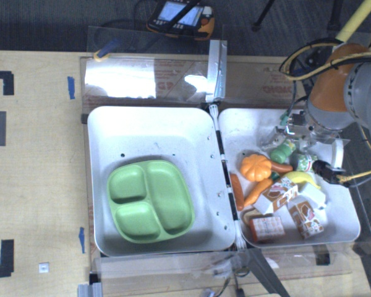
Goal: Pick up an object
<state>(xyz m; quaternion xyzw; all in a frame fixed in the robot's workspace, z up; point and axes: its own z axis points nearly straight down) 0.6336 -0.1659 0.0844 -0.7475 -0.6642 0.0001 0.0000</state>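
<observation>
Arm: I reach in from the right, my orange-banded wrist above the right bin (pixel 353 226).
Gripper (pixel 295 142): low over the upper part of the right bin, among the toys there. Whether it is released or clenched I cannot tell; the wrist body masks it.
Hold: nothing visibly grasped.
Nearest candidate: a small green item (pixel 283 151), just beside the gripper on its lower left.
Other candidates: an orange pumpkin (pixel 256 166) left of that, touching a carrot (pixel 257 192) below it; a yellow banana (pixel 300 178); a second carrot (pixel 236 191) along the bin's left wall; three small cartons (pixel 280 193), (pixel 305 218), (pixel 267 228) toward the near edge.
Left bin (pixel 105 125): holds a green divided plate (pixel 149 199), well apart from my gripper.
Step in hand, as I judge it: descent onto one item of the clutter.
Method advised: pick the green item or the pumpkin, centre over it, come down straight, close only once it sits between the jaws.
Hazard: items lie touching; an off-centre close may pinch two or push one away.
Check: lift a little and confirm the item rises.
</observation>
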